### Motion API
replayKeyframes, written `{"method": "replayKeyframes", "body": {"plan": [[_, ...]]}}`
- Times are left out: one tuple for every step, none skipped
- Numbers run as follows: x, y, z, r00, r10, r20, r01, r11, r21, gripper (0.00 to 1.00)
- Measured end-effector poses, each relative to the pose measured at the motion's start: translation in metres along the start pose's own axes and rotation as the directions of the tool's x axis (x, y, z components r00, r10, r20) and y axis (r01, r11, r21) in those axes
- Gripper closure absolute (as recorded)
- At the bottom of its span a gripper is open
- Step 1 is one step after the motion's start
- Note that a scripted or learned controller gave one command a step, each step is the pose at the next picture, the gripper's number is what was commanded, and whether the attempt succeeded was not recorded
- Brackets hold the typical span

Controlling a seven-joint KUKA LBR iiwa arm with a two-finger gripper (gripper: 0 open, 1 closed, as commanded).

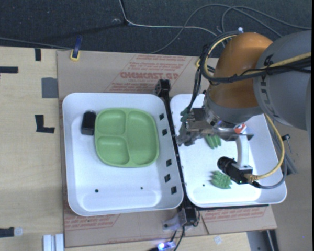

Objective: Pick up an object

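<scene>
On the worktop, the left shallow white bin holds a pale green plastic plate with three compartments, and a small black block lies touching the plate's left edge. The grey arm with its orange band hangs over the right white bin. Its gripper sits low near that bin's left wall (whether it is apart or together I cannot tell). A green ridged toy lies just beside it; another spiky green piece rests nearer the front rim.

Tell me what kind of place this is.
Probably a robotics lab bench for pick-up trials: two white bins on cardboard, a robot arm reaching over the right bin, loose cables, and a green divided plate.
</scene>
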State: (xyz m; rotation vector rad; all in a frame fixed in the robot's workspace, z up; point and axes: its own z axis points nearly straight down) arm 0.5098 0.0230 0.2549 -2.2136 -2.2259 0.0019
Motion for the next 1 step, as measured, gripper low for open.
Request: {"method": "replayKeyframes", "body": {"plan": [[0.0439, 0.0026, 0.0237, 1.0, 0.001, 0.001, -0.001, 1.0, 0.003, 1.0]]}}
